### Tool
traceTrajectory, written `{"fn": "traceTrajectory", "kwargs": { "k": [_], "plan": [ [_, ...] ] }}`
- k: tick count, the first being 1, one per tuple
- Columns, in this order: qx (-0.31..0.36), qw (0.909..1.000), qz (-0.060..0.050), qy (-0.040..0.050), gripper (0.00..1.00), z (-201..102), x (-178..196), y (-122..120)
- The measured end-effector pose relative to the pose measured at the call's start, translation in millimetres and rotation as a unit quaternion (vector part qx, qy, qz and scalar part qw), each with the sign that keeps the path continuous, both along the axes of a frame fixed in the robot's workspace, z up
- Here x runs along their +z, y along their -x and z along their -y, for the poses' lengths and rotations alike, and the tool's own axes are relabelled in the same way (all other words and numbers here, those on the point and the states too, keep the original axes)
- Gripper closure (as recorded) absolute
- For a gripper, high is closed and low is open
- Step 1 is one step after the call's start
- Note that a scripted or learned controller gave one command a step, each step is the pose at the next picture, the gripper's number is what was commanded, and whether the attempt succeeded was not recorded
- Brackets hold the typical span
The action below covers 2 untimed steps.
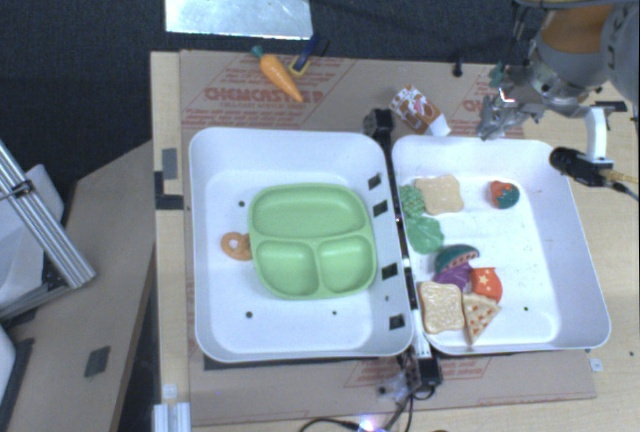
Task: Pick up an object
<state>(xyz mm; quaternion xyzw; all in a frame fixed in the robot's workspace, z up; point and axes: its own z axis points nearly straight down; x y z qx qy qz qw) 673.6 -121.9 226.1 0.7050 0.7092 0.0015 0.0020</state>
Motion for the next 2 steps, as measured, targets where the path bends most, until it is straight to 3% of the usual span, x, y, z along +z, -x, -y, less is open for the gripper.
{"fn": "traceTrajectory", "kwargs": {
  "k": [2],
  "plan": [
    [0.001, 1.0000, -0.003, -0.0008, 1.00, -61, 2, 63]
  ]
}}
